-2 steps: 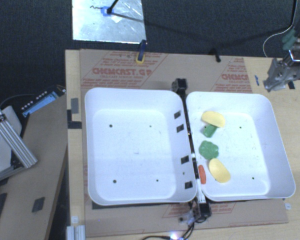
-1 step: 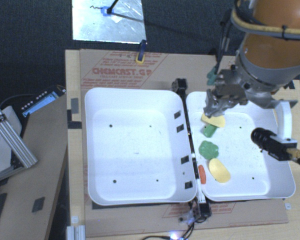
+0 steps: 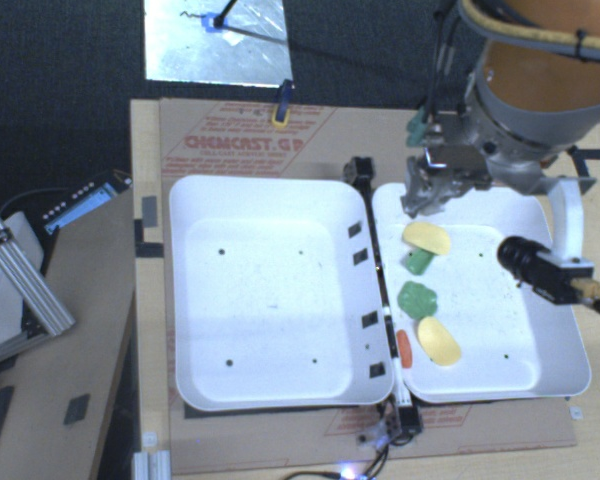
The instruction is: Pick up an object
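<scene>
The end effector point(image 3: 427, 200) hangs over the far left corner of the right bin point(image 3: 550, 383), just above a yellow piece point(image 3: 427, 237); whether it is released or clenched cannot be told from this slant, and nothing shows gripped in it. All the candidates lie along the left side of that bin: the yellow piece nearest the tool, a small green piece point(image 3: 418, 261) touching its near edge, a larger green lump point(image 3: 417, 299) below, a second yellow piece point(image 3: 439, 340) nearer the front, and a small orange piece point(image 3: 404, 348) tight against the bin's left wall. The left bin point(image 3: 195, 368) offers nothing to take. The sensible target is probably the first yellow piece, being right beneath. Come straight down, centred on it, so the green neighbour is not nudged or caught. The orange piece looks a poor choice, since the wall would likely block one side of the grip.
</scene>
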`<state>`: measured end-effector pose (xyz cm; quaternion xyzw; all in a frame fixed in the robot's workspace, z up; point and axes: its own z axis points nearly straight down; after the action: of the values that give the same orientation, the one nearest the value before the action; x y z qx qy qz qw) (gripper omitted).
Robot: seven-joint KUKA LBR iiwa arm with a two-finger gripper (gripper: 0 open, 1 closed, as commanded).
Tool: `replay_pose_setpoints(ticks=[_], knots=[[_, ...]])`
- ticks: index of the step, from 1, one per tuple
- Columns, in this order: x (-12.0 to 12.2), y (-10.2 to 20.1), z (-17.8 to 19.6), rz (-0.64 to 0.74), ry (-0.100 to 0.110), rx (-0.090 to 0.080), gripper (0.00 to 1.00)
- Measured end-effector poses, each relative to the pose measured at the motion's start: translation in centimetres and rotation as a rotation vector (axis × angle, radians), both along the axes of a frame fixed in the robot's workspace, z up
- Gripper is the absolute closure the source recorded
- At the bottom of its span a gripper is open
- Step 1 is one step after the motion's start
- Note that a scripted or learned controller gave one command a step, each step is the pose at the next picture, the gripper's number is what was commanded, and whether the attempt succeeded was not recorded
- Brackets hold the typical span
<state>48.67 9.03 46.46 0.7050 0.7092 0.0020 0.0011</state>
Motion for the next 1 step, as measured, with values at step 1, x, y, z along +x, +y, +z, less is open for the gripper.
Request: replay_pose_setpoints(ticks=[1], knots=[[0.00, 1.40, 3.31, -0.001, 0.000, 0.000, 1.00]])
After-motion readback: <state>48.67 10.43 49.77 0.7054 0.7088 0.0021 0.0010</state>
